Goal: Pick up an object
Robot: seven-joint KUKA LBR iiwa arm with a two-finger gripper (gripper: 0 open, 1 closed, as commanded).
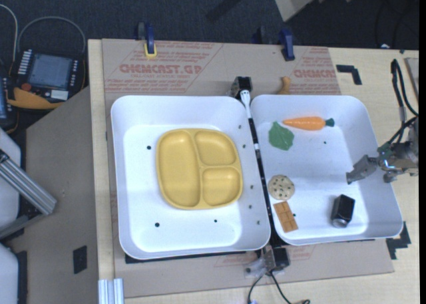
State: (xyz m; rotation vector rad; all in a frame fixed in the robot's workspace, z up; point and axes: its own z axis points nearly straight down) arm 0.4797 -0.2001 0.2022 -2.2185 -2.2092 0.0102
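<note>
In the camera view, the jaws are hanging at the tip of the arm (398, 160), over the 3 o'clock rim of the right bin (373, 113). They are too small and blurred here to tell whether they are released or clenched, and nothing is showing between them.

The nearest thing is the black box (343, 210), which is lying on the bin floor at about 7 o'clock from the jaws, near but apart. Its long axis is running roughly 12 to 6, leaning slightly toward 1 and 7. Judging from this, a short drop toward 7 o'clock, with the jaws closing across the box's narrow sides, is looking like the easiest pick.

The other pieces are sitting farther off.
- The cookie (281, 187) is lying at about 9 o'clock from the jaws, well apart, and being round it has no long axis.
- The wafer (285, 217) is lying just below the cookie, with its length running 11 to 5.
- The carrot (305, 123) is lying at about 11 o'clock, with its axis running 9 to 3 and its green top pointing to 3.
- The leaf (281, 136) is sitting just beside the carrot's tip.

The yellow plate (200, 167) is resting in the left bin (133, 163), far from the jaws.
</note>
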